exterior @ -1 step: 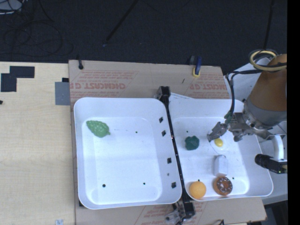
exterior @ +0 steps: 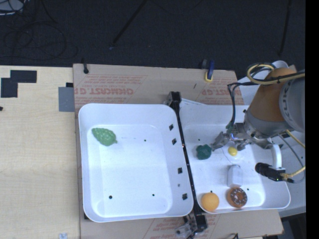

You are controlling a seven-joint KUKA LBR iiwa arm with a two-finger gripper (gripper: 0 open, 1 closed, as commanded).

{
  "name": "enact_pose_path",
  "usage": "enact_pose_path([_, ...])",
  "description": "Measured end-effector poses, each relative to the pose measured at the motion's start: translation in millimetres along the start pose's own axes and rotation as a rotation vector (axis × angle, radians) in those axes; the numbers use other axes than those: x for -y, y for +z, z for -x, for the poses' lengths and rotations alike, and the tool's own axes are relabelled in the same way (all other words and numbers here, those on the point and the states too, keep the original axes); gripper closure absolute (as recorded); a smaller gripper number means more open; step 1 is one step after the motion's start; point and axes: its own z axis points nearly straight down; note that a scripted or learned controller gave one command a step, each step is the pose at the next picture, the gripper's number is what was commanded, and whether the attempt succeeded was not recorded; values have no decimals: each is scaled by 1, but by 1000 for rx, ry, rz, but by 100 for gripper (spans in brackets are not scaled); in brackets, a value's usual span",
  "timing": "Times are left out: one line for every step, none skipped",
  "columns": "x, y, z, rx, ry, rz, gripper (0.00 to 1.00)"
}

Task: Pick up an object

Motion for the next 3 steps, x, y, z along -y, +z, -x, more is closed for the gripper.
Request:
enact_pose_path([-40, 8, -19, -1, 0, 5, 0])
enact_pose_path([-22, 7, -37, -1, 1, 1, 0])
enact_pose_path([15, 9, -80, -3, 1, -3, 0])
